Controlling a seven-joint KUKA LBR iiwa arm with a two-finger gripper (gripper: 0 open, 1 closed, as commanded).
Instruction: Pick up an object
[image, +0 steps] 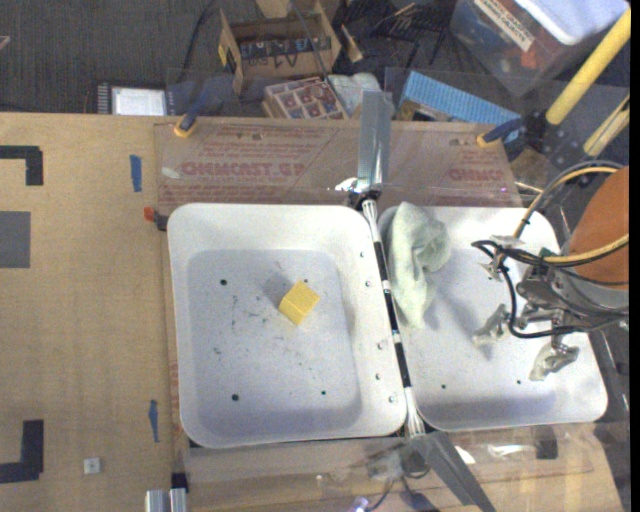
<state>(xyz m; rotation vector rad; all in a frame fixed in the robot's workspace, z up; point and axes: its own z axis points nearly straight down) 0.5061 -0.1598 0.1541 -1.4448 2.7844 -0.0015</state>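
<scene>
Wooden surface (80, 330) runs under two shallow white bins set side by side, with black corner marks and bits of blue tape along its left part. Nearest, the pincer (520, 345) hangs over the right bin (480, 400), toward that bin's right side, its two pale fingers (490, 325) spread apart with nothing between them. Dark cables loop above it to the grey arm (600, 290), whose orange band (607, 225) shows at the right edge. A little farther in, a small yellow block (299, 302) rests on the floor of the left bin (200, 400), near its middle and well apart from the pincer. A crumpled pale green cloth (412, 262) lies in the right bin against the wall shared with the left bin. Beyond the bins a clear sheet with red lettering (260, 165) lies flat, and clutter of boxes sits farthest back.
</scene>
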